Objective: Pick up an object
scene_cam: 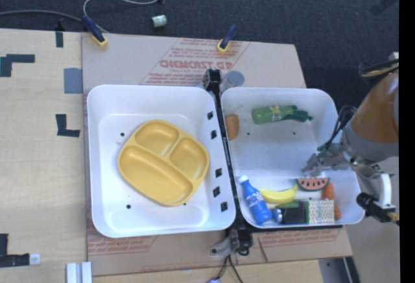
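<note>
While the grey arm (379, 123) with its orange band reaches in over the right rim of the right bin (279, 97), its end effector (319, 165) hangs low over that bin's right half, just above a watermelon-slice toy (312, 183). Whether the end effector is released or clenched cannot be told from this angle, and nothing is seen held in it.

Possible objects to pick up are crowded along the right bin's near edge: a blue bottle (253, 200) with a white cap lies slanted at the near left corner, a yellow banana (279, 195) rests just beside it, and a dark rectangular item (293, 215) sits below the banana against the near wall. A pale patterned block (321, 211) sits near the near right corner, with a small orange piece (329, 191) just above it, beside the watermelon slice. A green bottle (280, 113) lies on its side near the far edge of the same bin, and a small orange object (232, 126) rests against its left wall.

The left bin (104, 145) holds a yellow divided plate (163, 161) near its middle. Both bins stand on a cardboard sheet (188, 61) clipped to the counter (32, 145).
</note>
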Robot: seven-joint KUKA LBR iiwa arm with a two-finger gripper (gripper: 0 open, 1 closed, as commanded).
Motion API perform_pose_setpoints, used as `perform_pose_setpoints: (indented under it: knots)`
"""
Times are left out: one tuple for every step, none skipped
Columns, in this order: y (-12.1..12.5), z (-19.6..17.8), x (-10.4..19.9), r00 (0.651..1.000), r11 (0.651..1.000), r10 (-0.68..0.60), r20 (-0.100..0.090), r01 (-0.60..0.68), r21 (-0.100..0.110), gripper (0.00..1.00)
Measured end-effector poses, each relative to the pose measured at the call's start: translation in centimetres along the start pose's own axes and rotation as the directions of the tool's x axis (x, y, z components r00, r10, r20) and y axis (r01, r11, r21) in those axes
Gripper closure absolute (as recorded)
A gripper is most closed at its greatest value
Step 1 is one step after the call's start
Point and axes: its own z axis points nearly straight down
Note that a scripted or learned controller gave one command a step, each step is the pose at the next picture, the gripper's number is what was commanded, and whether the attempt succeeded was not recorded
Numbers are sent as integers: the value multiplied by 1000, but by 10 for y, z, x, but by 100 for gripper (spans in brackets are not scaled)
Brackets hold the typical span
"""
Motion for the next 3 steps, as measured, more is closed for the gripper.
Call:
perform_pose_setpoints:
  knots:
    - [9, -133, 83, 1000, 1000, 1, 0, -1, 6, 100]
    - [-27, -136, 130, 1000, 1000, 2, -1, -2, 9, 100]
    - [-26, -146, 160, 1000, 1000, 1, -1, -1, 8, 100]
